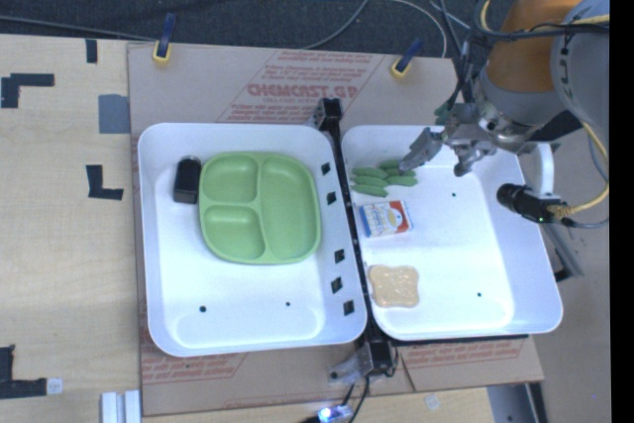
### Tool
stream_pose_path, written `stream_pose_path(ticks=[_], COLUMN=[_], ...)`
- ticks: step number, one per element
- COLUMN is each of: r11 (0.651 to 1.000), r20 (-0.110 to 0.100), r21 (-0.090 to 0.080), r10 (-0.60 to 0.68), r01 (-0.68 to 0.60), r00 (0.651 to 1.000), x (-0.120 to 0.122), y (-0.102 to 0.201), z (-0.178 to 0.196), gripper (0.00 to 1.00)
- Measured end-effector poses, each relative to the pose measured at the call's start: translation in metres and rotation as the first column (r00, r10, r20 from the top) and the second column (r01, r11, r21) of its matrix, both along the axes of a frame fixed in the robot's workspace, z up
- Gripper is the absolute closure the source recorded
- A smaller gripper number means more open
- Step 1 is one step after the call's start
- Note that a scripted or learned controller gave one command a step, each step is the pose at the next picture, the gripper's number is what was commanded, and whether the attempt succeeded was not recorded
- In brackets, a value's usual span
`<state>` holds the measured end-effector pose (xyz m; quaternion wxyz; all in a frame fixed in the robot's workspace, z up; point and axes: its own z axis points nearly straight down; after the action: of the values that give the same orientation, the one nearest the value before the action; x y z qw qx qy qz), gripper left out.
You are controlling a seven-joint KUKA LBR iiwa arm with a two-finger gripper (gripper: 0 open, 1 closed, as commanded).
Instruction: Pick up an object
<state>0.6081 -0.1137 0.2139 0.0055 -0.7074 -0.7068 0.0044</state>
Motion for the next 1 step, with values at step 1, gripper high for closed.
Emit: stream_pose_path(ticks=[1], r11=[1.000], r20=[0.012], r21=[-0.001], r10=[0.003], r01=[-0.003], r00=[1.000], x=[0.0027], y=[0.0002], z=[0.0069], gripper=[0.00])
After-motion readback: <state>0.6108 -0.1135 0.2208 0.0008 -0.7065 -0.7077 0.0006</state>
